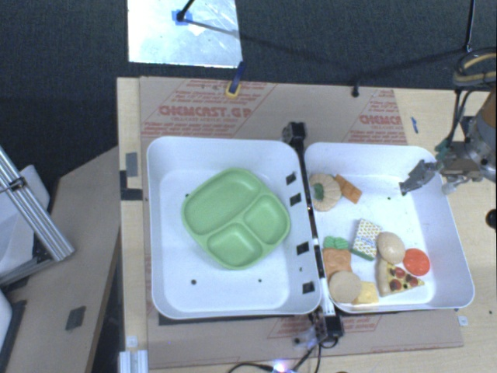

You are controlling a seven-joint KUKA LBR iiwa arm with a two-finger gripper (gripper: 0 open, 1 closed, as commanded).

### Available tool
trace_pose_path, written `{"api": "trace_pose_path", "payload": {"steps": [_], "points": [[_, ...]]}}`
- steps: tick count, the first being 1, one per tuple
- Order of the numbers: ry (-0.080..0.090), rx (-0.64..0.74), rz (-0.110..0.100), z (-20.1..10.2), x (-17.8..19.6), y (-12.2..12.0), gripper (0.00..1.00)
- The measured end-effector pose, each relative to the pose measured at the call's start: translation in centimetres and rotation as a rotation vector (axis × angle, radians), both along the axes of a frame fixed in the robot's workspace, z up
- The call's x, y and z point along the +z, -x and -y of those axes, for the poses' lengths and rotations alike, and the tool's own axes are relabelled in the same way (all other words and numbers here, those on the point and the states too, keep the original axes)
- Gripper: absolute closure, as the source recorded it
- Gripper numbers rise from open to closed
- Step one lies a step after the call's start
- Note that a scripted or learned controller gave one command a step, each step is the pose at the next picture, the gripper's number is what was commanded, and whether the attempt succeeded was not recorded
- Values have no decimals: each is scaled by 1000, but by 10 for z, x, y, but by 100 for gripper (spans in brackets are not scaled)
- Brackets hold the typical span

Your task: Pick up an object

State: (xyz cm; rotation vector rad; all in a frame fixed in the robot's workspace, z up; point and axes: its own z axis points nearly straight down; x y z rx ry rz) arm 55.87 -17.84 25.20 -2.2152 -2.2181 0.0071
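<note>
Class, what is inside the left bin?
A green divided plate lies in the left bin, its three sections holding nothing. Whatever is beneath the plate is covered.

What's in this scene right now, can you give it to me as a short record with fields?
left bin: holds a green tray with three compartments
right bin: holds toy food
food items: pumpkin, carrot, egg, tomato, pizza slice, bun
hand: above the right bin's upper right corner, holding nothing visible
arm: enters from the right
</note>
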Motion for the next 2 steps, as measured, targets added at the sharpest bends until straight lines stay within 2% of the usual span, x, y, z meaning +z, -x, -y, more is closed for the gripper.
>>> {"api": "trace_pose_path", "payload": {"steps": [1, 2], "points": [[2, 2, 10, 0, 5, -2, 0], [1, 4, 6, -9, -43, -5, 0]]}}
